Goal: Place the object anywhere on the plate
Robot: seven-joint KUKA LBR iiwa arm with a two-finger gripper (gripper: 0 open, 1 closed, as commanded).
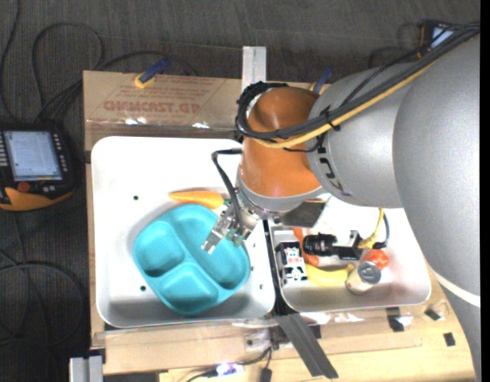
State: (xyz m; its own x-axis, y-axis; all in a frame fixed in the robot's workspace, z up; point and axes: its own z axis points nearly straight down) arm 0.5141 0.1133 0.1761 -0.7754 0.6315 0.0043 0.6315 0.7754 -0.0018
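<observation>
A blue divided plate lies tilted in the left white bin. Just beyond its far rim lies a long orange-yellow object, partly hidden by the arm. My gripper hangs over the plate's right section, below the orange wrist band. I see nothing held in it, and the object rests on the bin floor to its upper left.
The right bin holds a yellow banana, a small black-and-white box, a grey round piece and a red piece. The bulky grey arm covers the right bin's far half. A teach pendant lies off the bench at left.
</observation>
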